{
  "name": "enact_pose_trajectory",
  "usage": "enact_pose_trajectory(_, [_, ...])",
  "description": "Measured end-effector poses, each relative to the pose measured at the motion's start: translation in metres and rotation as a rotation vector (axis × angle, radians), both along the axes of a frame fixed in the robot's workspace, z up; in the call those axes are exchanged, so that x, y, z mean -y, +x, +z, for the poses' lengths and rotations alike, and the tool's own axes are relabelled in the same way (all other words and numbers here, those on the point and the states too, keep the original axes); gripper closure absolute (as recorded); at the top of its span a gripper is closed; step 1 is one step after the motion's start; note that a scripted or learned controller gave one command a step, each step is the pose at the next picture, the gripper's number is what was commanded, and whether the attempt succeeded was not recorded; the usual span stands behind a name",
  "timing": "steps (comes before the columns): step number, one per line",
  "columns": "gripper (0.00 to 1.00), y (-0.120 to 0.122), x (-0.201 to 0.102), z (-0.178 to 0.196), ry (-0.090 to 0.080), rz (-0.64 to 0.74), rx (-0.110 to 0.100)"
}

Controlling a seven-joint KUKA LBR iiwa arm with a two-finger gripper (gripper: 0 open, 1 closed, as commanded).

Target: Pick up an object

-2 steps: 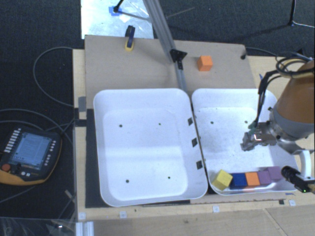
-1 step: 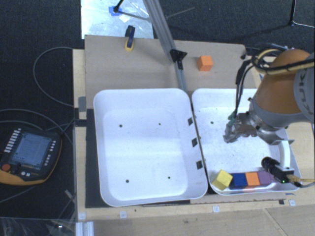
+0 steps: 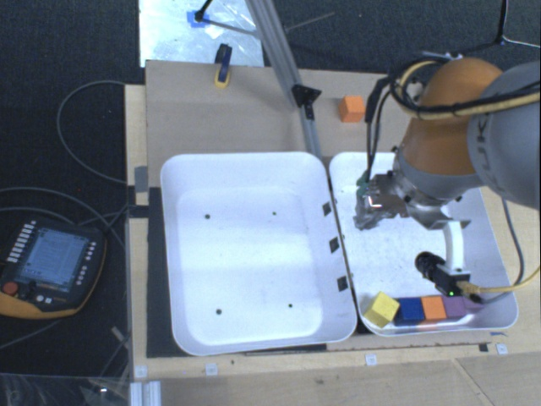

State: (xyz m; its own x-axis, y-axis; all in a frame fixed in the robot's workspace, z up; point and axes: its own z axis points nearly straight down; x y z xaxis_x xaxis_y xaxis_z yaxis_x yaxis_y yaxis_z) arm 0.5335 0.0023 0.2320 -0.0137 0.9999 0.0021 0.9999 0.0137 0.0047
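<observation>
Down in the near corner of the right-hand shallow white bin (image 3: 499,252), a small yellow cube (image 3: 382,308) sits tilted beside a row of blue (image 3: 412,309), orange (image 3: 434,308) and purple blocks (image 3: 456,305); each looks light, rigid and smooth-sided, best pinched across two flat opposite faces. Above the bin's middle, well apart from them, the grey arm with its orange band (image 3: 452,100) reaches in from the right, wrist bent downward. Whether the gripper (image 3: 369,210) is spread or pressed together cannot be told.

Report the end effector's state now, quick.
End effector: over the right bin, apart from the blocks at the near edge; open or closed cannot be told.
</observation>
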Motion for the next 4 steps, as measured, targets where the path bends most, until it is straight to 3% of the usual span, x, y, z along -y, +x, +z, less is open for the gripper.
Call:
enact_pose_trajectory(1, [0.00,-0.0011,0.0043,-0.0011,-0.002,-0.006,-0.003])
enact_pose_trajectory(4, [0.00,-0.0011,0.0043,-0.0012,-0.003,-0.006,-0.003])
